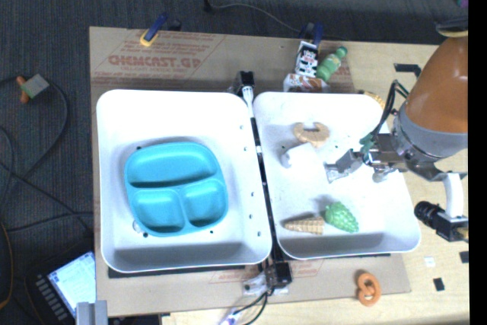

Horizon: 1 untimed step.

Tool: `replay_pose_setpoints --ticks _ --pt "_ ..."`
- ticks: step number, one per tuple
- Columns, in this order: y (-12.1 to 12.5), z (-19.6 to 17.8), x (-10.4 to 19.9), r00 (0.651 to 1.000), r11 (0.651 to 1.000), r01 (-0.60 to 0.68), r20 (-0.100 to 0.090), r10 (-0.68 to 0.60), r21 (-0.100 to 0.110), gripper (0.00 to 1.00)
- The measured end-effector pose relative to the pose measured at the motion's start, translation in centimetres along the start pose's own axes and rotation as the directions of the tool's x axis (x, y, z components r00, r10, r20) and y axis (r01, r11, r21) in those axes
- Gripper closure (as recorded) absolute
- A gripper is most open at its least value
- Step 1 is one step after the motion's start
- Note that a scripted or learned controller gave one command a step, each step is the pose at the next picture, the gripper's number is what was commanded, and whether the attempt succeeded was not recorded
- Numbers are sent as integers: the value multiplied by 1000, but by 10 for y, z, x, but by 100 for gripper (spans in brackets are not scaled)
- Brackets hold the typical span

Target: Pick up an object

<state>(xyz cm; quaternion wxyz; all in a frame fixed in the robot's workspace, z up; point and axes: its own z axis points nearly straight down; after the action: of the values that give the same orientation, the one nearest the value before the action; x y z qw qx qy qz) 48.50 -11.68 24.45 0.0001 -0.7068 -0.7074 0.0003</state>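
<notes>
I am hovering my claw (340, 166), its state unclear, at right of centre over the right bin (396, 243); nothing picked; cone (304, 224) waiting below.

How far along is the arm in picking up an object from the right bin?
Done: the tool has reached over the shallow white right bin. In hand: nothing shows in its grip. Left: grasping and lifting a piece; the tan pretzel-shaped toy, green bumpy toy and tan ridged cone all lie on the bin floor.
</notes>
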Motion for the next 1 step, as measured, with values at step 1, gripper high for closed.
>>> replay_pose_setpoints --ticks 1 --pt "1 157 -11 1000 1000 -2 2 2 -8 0"
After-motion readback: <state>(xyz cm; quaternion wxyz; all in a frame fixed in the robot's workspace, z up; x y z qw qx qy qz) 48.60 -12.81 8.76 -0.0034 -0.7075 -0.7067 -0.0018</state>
